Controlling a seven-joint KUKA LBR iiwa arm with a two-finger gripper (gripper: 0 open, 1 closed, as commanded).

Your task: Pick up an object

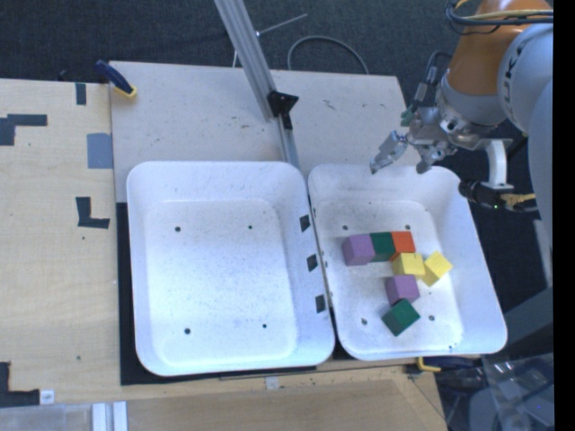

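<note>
Blocks (395, 272) lie below the raised, empty pincer (406, 158).

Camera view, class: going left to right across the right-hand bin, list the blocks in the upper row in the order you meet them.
Purple block → green block → orange block → yellow block nearest the bin's right wall. A second yellow block overlaps the orange one's span, so it is left out.
</note>
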